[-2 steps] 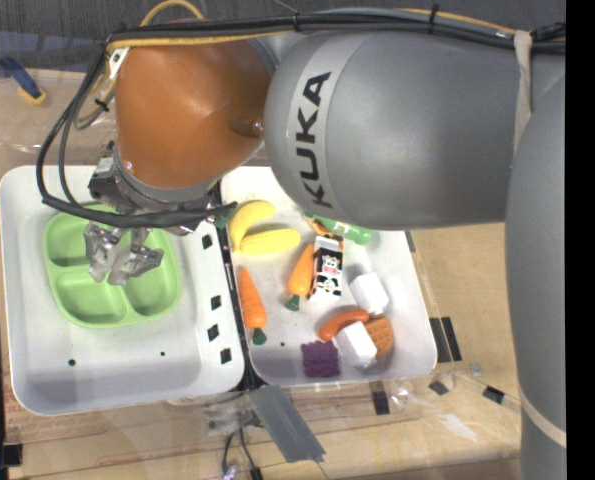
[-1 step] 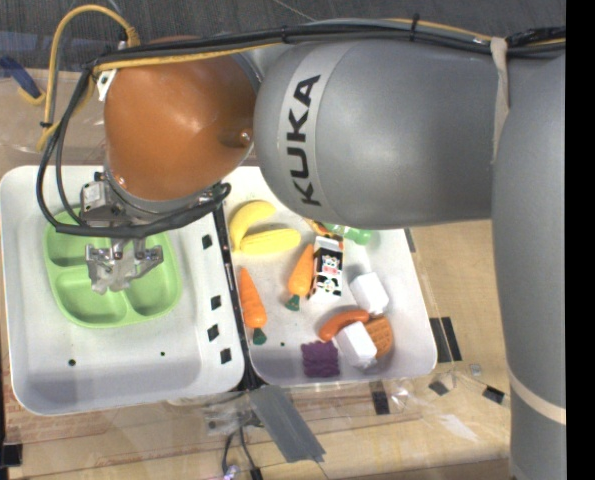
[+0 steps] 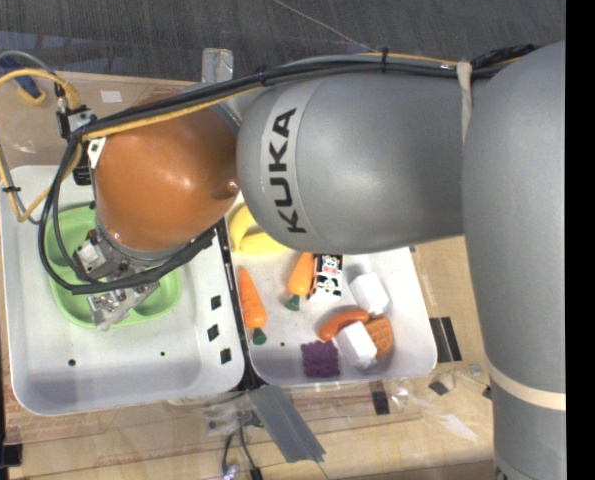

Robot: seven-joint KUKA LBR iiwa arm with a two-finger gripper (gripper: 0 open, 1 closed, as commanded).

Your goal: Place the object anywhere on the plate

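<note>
A green plate (image 3: 70, 236) lies in the left white bin (image 3: 37, 368), toward its far side. The arm's orange band and grey body hide much of it. My gripper (image 3: 112, 304) hangs low over the plate's near part, its metal tip close to the plate's surface. I cannot make out anything held in it. Loose toy food lies in the right bin (image 3: 417, 353): a carrot (image 3: 299, 276), purple grapes (image 3: 320, 358), a white block (image 3: 368, 292) and a yellow piece (image 3: 247, 234).
Another carrot (image 3: 251, 303) rests on the divider between the two bins. A black-and-white patterned piece (image 3: 327, 273), a red-orange piece (image 3: 342, 321) and a white cube (image 3: 357, 345) crowd the right bin. Yellow and black cables (image 3: 17, 183) loop over the left bin's far corner.
</note>
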